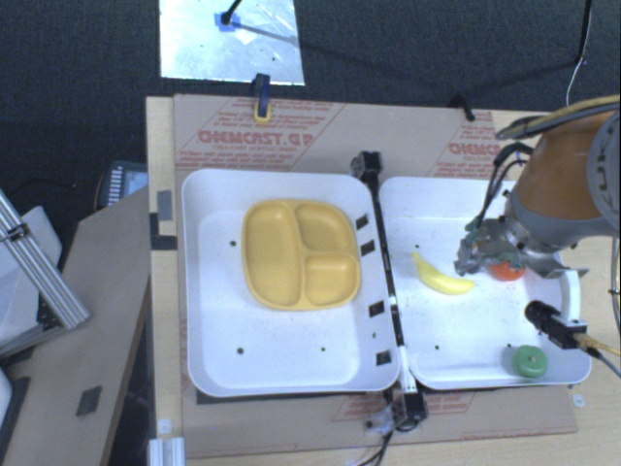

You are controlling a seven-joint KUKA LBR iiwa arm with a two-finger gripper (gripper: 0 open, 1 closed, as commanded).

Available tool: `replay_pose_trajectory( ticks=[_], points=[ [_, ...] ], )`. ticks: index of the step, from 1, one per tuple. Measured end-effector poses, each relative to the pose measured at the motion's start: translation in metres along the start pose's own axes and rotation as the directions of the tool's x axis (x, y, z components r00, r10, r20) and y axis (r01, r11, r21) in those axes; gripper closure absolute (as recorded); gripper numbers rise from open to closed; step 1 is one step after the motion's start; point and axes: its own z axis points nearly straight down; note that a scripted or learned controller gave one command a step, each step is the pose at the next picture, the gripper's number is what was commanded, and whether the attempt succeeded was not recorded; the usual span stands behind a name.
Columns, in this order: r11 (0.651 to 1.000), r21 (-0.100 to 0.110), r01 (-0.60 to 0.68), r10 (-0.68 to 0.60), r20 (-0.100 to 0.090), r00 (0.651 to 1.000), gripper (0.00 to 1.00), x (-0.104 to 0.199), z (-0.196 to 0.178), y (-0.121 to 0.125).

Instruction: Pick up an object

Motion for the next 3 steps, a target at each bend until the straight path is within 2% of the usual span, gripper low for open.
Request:
replay_pose_trajectory(
  ticks=[1,3],
  points=[
    [1.000,0.000,0.000,0.000,0.000,1.000,1.00,0.000,-0.041,0.002],
    [1.000,0.002,0.006,-0.006,-0.003,1.000,1.00,0.094,-0.063,0.047]
  ],
)
